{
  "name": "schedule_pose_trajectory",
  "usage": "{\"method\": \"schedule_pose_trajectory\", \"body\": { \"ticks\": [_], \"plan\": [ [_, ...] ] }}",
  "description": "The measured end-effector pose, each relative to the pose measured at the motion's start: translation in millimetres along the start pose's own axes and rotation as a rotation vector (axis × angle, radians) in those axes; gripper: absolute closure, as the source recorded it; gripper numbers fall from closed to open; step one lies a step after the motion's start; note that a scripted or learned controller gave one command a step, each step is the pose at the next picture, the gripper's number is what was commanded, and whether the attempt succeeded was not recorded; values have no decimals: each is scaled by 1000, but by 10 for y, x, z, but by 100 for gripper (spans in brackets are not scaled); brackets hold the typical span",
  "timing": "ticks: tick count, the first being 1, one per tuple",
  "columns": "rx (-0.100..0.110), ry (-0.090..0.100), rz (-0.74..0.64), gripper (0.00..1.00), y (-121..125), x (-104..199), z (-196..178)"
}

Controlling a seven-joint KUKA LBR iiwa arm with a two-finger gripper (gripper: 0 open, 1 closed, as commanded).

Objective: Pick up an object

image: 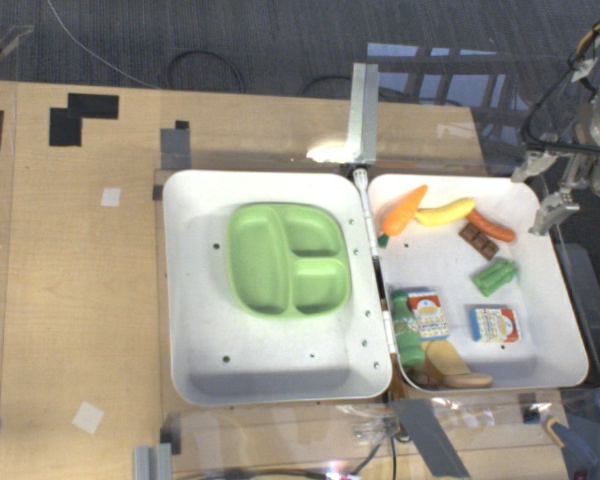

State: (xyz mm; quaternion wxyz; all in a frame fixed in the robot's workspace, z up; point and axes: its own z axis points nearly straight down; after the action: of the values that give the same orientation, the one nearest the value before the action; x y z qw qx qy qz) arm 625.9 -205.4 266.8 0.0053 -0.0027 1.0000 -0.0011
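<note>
Arm parked off right bin, nothing picked yet.
Gripper (558,203) sits at right bin (540,368) far-right rim; can't tell its state. Risk: items crowd, so a grab may nudge neighbours. Right bin: carrot (404,211), banana (446,212) touching near far wall; green block (494,276) mid; two cartons nearer front. Left bin (190,298): green tray (286,258).

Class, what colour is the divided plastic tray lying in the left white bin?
Light green: the divided plastic tray shows best in the camera view, lying in the left white bin.
</note>
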Motion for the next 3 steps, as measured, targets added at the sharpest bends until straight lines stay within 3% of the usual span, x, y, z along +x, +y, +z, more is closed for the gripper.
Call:
{"method": "schedule_pose_trajectory", "body": {
  "ticks": [1,2,3],
  "plan": [
    [-2,11,229,0,19,667,1471],
    [6,-21,301,0,109,868,1680],
    [5,-14,296,0,194,610,1686]
  ]
}}
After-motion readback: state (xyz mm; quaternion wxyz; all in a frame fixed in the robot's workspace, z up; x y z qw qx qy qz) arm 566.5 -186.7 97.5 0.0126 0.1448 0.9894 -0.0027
